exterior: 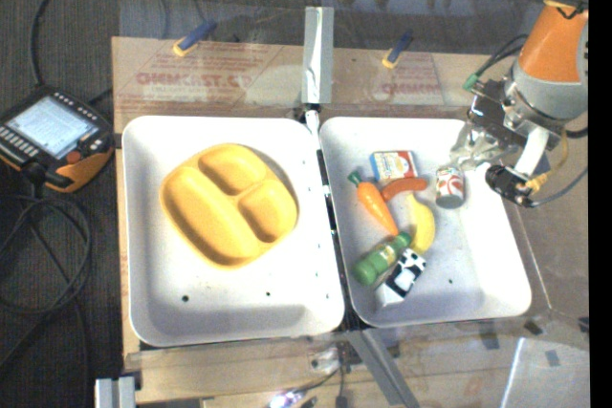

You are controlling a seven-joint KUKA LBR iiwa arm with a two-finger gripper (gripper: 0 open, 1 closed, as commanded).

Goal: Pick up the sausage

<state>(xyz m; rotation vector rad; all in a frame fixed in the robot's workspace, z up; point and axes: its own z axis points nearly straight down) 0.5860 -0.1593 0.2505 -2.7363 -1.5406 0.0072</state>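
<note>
The sausage (405, 187) lies untouched in the right bin (497, 291), between carton (393, 164) and banana (424, 227). The end effector (470, 151) hovers near the can (449, 186); its state I cannot tell. Pickup remains undone.

- The sausage (405, 187) is hemmed in: a small carton (393, 165) lies just above it in the frame, a carrot (376, 206) touches it on the lower left, a banana (423, 226) sits just below, and a can (449, 186) stands close on the right
- Bare floor of the right bin (478, 272) is left in the lower right of the frame
- The gripper (475, 148) is seen just above the can at the bin's upper right edge
- A green bottle (379, 261) and a black-and-white item (405, 273) block the bin's lower middle
- The left bin (153, 301) is largely taken up by a yellow divided plate (229, 203); free margin is left around it
</note>
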